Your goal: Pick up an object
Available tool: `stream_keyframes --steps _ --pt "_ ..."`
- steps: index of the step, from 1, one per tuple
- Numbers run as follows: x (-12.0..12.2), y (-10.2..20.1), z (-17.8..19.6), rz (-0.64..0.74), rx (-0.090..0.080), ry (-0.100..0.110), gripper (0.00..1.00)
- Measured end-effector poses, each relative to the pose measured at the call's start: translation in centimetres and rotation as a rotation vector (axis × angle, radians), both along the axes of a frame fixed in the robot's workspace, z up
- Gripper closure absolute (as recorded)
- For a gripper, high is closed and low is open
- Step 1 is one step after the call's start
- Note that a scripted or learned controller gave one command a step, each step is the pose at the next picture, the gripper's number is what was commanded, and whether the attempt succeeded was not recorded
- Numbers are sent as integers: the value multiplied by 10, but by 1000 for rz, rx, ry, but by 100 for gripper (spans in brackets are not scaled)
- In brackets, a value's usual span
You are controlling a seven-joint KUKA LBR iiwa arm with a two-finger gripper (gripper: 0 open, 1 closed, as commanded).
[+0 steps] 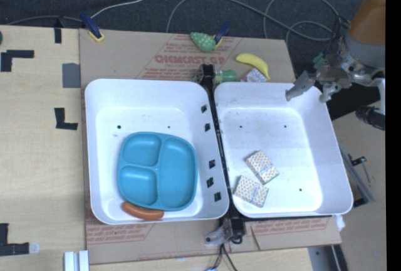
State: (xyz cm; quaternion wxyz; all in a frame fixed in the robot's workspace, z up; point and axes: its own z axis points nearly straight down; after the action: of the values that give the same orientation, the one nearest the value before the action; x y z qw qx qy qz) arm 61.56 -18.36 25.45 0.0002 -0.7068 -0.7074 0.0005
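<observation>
Arm [366, 31]: comes in from the right, grey with the orange band up top, parked over the back right corner of the right bin.
Gripper [310, 86]: hanging over the right bin's back rim, two fingers spread apart, nothing between them, so it's let go / not gripping anything.
Right bin [326, 138]: white, shallow, mostly bare floor with two little packets down near the front.
Packets: one checkered packet [262, 167] sits a bit further back, the other packet [251, 191] is just in front of it toward the left, corners nearly touching. Both lie flat and well apart from the gripper.
Left bin [100, 132]: holds a blue divided plate [157, 170] lying flat, three compartments.
Sausage [143, 211]: orange-red thing lying along the plate's front edge, right up against it.
Behind the bins: a yellow banana [253, 64] and a green lumpy toy [203, 41] sit on the cardboard [125, 56], outside both bins.
Bench [37, 157]: light wood, some black tape marks on the left side.
</observation>
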Motion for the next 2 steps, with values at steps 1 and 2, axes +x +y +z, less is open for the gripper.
stream_keyframes --steps 1,2 --pt "-91 24 -53 0 1 2 0" --pt "-104 85 -169 0 3 -1 0"
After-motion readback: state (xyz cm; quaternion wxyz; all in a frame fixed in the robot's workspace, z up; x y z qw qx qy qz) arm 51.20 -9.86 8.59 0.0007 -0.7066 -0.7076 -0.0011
